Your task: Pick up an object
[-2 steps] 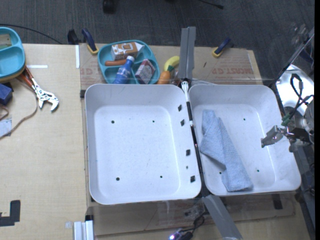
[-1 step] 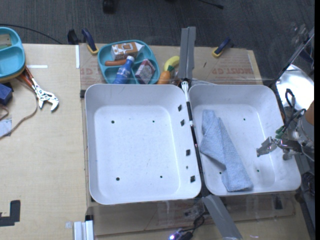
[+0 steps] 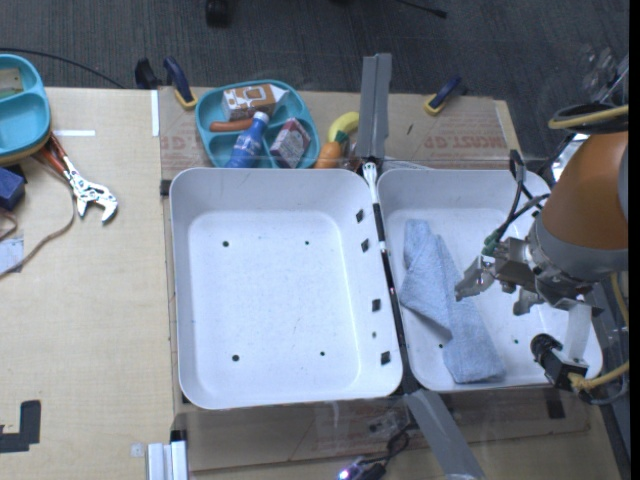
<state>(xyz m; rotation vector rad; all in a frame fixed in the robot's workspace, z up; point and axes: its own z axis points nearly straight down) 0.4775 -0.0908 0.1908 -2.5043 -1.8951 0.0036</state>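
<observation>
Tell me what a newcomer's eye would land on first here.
First, the grey-blue cloth lying crumpled lengthwise in the right bin, with the arm's tool above its right edge. Next, the teal tray of small items behind the left bin, and the wrench on the bench at far left.

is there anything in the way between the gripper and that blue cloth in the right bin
Nothing visible. The gripper hangs over the right bin, just right of the blue cloth, with bare white bin floor between them.
</observation>
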